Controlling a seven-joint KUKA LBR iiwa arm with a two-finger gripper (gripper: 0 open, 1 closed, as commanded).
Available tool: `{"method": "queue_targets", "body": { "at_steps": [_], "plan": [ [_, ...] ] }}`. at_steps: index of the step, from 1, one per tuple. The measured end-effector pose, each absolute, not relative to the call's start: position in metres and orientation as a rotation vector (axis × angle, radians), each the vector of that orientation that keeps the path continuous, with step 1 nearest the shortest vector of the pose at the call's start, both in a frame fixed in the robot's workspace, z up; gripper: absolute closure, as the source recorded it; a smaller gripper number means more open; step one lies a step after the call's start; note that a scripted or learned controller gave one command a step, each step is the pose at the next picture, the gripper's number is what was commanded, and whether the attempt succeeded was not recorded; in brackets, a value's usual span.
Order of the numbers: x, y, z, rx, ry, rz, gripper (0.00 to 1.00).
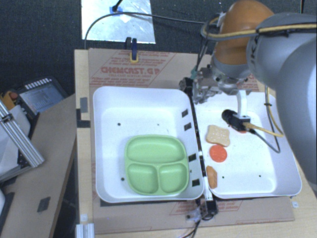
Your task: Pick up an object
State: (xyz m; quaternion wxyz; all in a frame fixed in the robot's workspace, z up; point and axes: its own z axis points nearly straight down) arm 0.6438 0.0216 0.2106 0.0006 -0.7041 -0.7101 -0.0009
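Currently approaching: end effector [202,94] hangs above bread slice [218,135], state untellable; next, descend onto it.

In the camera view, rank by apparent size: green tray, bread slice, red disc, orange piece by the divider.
1. Green tray, by far the largest.
2. Bread slice.
3. Red disc, only slightly smaller than the bread.
4. Orange piece, smallest.
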Motion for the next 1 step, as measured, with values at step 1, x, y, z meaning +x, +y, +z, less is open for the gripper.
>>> {"method": "queue_targets", "body": {
  "at_steps": [1],
  "plan": [
    [0.6484,0.0723,0.2189,-2.211,-2.231,-0.006,1.0]
  ]
}}
